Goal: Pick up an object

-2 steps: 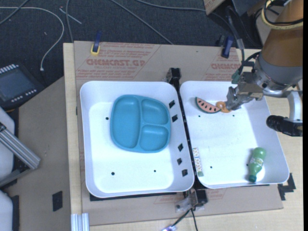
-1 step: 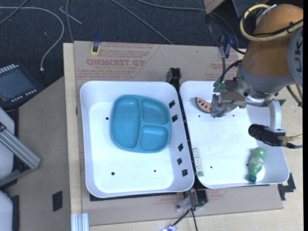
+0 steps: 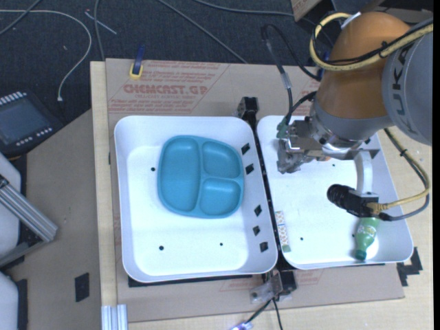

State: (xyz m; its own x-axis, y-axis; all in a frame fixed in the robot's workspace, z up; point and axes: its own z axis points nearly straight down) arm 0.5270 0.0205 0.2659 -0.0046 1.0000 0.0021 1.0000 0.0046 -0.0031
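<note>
Lying well apart from tool (image 3: 289, 158): green bottle (image 3: 366, 236)

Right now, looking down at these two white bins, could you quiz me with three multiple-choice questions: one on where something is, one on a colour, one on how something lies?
1. Where is the divided plate?
A. left bin
B. right bin
C. on the cardboard outside the bins

2. What colour is the plate?
A. red
B. blue
C. yellow

3. How is the green bottle placed?
A. standing upright
B. lying on its side
C. hanging from the claw

Answers: 1 A, the plate sits inside the left bin. 2 B, its surface is light blue. 3 B, it lies flat in the right bin near the lower right corner, apart from the claw.
</note>
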